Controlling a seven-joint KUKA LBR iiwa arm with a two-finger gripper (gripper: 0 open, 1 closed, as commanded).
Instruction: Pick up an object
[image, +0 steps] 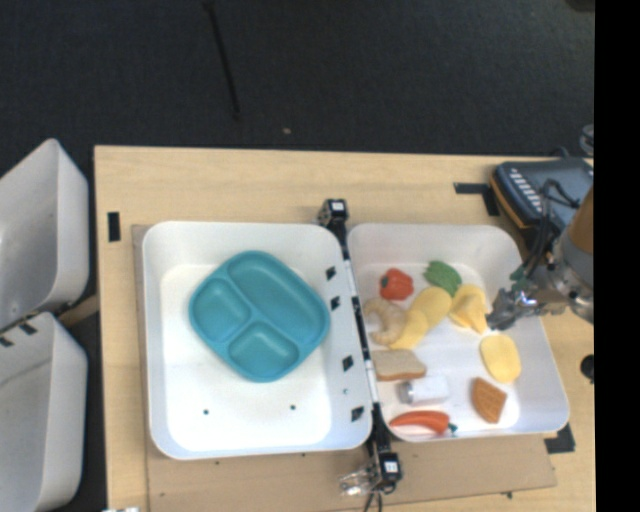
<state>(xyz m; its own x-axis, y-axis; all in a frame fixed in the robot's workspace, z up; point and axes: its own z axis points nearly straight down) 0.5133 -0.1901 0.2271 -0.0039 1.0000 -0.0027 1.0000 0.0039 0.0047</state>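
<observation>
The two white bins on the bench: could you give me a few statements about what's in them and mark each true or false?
1. The teal plastic divided plate lies in the left white bin. True.
2. The small red tomato-like toy sits on the teal plate. False: it lies in the right white bin, near the top.
3. The gripper hangs over the right bin, close to the yellow wedge-shaped toy. True.
4. The green leafy toy lies at the bottom edge of the right bin. False: it is near the top, beside the red toy.
5. The flat red and orange toy lies at the right bin's near edge. True.
</observation>
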